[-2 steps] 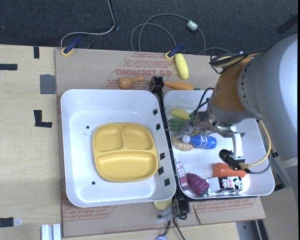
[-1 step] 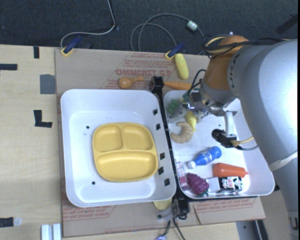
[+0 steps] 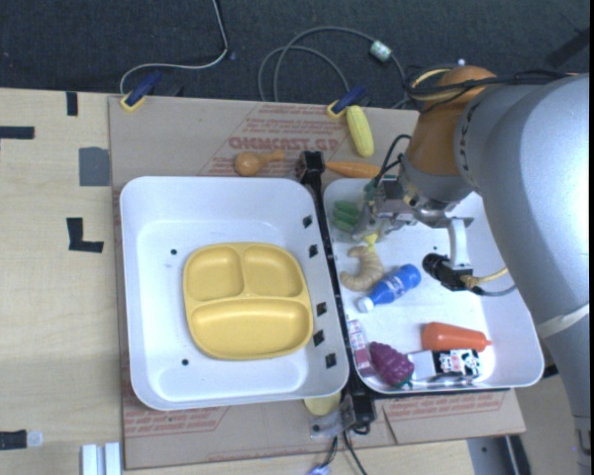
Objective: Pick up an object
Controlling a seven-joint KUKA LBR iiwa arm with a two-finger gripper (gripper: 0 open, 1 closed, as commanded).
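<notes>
My gripper (image 3: pixel 376 216) hangs low over the far left part of the right bin (image 3: pixel 510 310), below the orange wrist band. It is just right of a green object (image 3: pixel 347 215) and just above a tan knobbly piece (image 3: pixel 364 265). A blue bottle (image 3: pixel 392 285) lies in front of it. Nearer the front edge lie an orange object (image 3: pixel 453 336), purple grapes (image 3: pixel 391 364), a black and white carton (image 3: pixel 460 364) and a small pink packet (image 3: pixel 356 339). The wrist hides whatever is directly under the gripper.
The left bin (image 3: pixel 148 216) holds a yellow divided plate (image 3: pixel 247 300). On the cardboard behind the bins lie a corn cob (image 3: pixel 359 131), a carrot (image 3: pixel 350 169) and a brown wooden piece (image 3: pixel 249 163). A black cable plug (image 3: pixel 445 270) hangs from the arm over the right bin.
</notes>
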